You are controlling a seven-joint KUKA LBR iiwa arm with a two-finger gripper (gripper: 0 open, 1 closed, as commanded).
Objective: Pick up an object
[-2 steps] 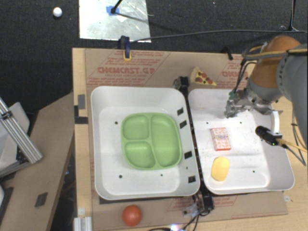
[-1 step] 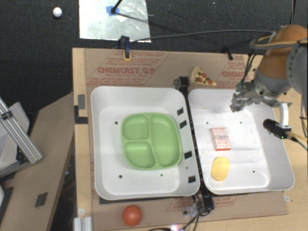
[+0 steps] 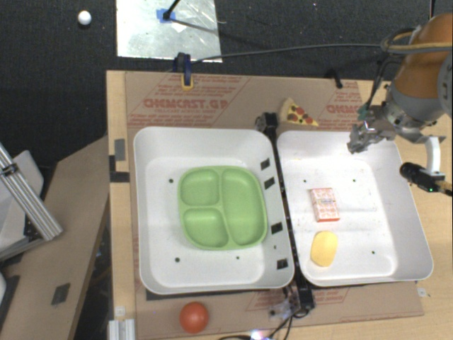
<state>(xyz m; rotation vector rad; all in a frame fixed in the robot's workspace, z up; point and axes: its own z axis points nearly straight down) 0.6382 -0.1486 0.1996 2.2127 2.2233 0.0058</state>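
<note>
A robotics lab: two white bins [image 3: 212,144] sat on a cardboard-covered bench [image 3: 212,94], beside aluminium framing [image 3: 28,197], with cables [image 3: 297,48] trailing behind the bins.

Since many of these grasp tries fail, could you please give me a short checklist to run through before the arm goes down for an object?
1. Targets in reach: a small red-and-white box and a yellow object lie in the right bin. Ok.
2. Targets apart: there is a gap between the box and the yellow object. Ok.
3. Gripper over a target: it sits at the bin's far edge, away from both. Not ok.
4. Fingers ready: too small to judge. Cannot tell.
5. Gripper carrying nothing: nothing is seen in it, but the detail is poor. Cannot tell.
6. Green tray lies flat in the left bin. Ok.
</note>
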